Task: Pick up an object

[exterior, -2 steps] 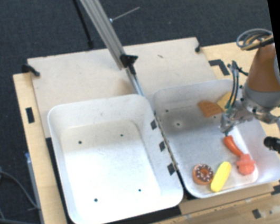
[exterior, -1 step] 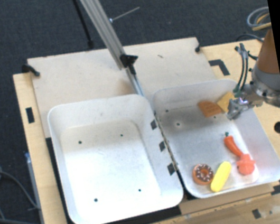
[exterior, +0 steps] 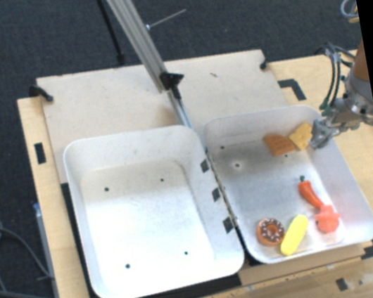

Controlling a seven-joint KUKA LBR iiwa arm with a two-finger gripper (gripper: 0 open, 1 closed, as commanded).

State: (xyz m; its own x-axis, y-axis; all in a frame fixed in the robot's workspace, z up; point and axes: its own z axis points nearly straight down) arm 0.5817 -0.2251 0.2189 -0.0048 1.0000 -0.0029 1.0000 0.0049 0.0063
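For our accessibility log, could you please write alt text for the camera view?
A robot gripper reaches in from the right over the right bin, next to a yellow wedge and an orange-brown piece touching it. Nearer the front of that bin lie an orange carrot, a doughnut, a yellow banana and a red-orange toy. The left bin sits beside it.

Bench bearing two bins

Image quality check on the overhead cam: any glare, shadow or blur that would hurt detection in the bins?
Camera view: soft overall, low resolution. Left bin floor is bright, near washed out; right bin greyer, with shade toward its upper left. The gripper at the right bin's rim is blurry, its jaws unreadable. The yellow piece and doughnut stay distinct.
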